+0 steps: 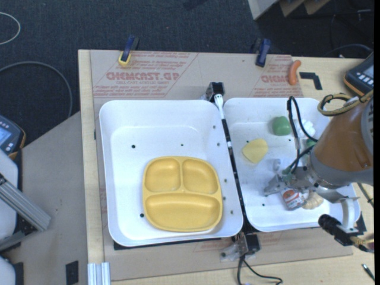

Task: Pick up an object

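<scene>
- I see two white bins side by side: left bin point(119, 159), right bin point(261, 218).
- Left bin holds a yellow divided plate point(181, 193), three compartments, lying flat toward the bin's 6 o'clock side.
- Arm point(344, 141) comes in from 3 o'clock, over the right bin.
- Gripper point(284, 186) is low in the right bin, toward its 5 o'clock area, metal fingers point(273, 187) pointing to 9 o'clock.
- I cannot tell how far the fingers are spread, or if anything sits between them; too blurred.
- Red and white object point(292, 198) lies just beside the gripper at its 5 o'clock; touching or not, I cannot tell.
- Tan object point(311, 202) is right next to that, at its 3 o'clock.
- Pale yellow piece point(255, 151) lies free on the bin floor, at 11 o'clock from the gripper, apart from it.
- Green object point(280, 125) sits near the bin's 12 o'clock edge, with a small white object point(307, 127) at its 3 o'clock.
- Black cable point(293, 129) runs down along the arm past the green object.
</scene>
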`<state>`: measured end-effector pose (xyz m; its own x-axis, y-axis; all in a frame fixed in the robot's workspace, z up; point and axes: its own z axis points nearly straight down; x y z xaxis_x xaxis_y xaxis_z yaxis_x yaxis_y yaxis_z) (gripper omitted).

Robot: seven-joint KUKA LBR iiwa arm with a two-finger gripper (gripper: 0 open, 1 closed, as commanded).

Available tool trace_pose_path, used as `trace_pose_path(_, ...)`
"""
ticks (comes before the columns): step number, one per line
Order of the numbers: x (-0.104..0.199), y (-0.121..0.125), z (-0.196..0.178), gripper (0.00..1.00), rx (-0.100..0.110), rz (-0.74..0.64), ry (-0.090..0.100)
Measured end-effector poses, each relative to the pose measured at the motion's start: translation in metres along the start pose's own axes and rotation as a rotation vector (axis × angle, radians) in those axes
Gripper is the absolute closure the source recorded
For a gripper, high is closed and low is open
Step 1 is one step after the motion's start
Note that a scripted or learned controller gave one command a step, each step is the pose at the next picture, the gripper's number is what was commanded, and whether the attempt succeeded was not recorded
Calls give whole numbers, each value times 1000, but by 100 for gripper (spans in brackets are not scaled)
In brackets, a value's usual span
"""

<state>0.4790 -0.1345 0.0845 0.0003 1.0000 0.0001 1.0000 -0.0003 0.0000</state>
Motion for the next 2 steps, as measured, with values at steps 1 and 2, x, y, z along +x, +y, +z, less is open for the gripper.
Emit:
trace_pose_path(1, 0, 0, 0, 0, 0, 0, 0)
trace_pose_path(2, 0, 0, 0, 0, 0, 0, 0)
